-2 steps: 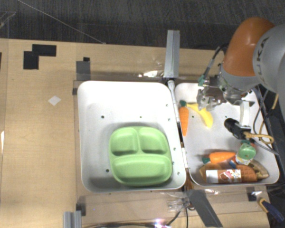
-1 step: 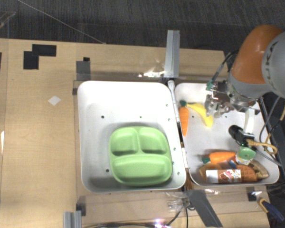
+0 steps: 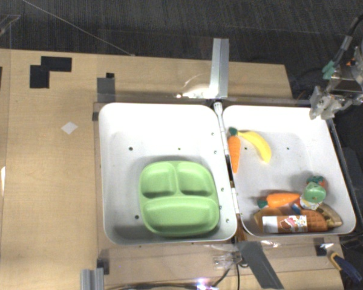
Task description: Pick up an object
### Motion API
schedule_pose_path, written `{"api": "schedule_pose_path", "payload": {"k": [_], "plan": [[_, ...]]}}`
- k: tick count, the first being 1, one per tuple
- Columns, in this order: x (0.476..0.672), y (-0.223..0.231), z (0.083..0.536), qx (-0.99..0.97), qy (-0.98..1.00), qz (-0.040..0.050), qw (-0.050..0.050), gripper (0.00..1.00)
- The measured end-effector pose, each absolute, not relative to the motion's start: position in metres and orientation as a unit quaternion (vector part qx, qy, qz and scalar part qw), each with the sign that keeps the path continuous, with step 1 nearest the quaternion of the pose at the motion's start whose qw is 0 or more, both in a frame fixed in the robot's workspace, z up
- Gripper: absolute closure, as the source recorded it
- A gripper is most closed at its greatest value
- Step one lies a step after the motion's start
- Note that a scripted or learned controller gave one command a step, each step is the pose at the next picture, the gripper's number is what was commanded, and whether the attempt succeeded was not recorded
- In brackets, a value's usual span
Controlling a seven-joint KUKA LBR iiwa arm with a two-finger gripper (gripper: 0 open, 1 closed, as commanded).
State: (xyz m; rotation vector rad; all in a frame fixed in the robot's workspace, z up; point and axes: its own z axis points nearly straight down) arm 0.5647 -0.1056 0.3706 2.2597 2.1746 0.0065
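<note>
- Brown bottle (image 3: 299, 221): lies on its side along the near wall of the right bin (image 3: 290, 139); white label with red print, glossy plastic look.
- Second orange piece (image 3: 282, 199): short, carrot-like, lying just behind the bottle and touching it.
- Green item with a reddish top (image 3: 315, 191): small and rounded, upright beside the orange piece, near the bin's right wall.
- Green tray (image 3: 178, 197): moulded, three compartments, rounded corners, matte; sits in the near half of the left bin (image 3: 118, 162).
- Carrot (image 3: 234, 150): orange with a green tuft, tapered, set lengthwise against the divider between the bins.
- Banana (image 3: 257, 144): yellow, curved, smooth; just beside the carrot toward the right, their far ends almost touching.
- Pincer (image 3: 328, 103): pale grey metal, at the far right corner of the right bin, above its rim. Whether it is released or clenched cannot be told. All the objects lie nearer the camera and to the left of it, well apart; banana and carrot are the closest.
- Surface (image 3: 48, 180): light wood-grain panels, with black square markings at the far left and metal brackets at the bin edges.
- Floor (image 3: 139, 11): dark ribbed carpet beyond the far edge.
</note>
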Motion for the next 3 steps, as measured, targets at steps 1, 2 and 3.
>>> {"api": "schedule_pose_path", "payload": {"k": [1, 2, 3], "plan": [[0.509, -0.092, 0.258, 0.719, 0.695, 0.0012, 0.001, 1.00], [0.488, -0.079, 0.211, 0.716, 0.698, 0.0013, 0.001, 1.00], [0.602, -0.045, 0.235, 0.668, 0.744, 0.0017, 0.002, 1.00]]}}
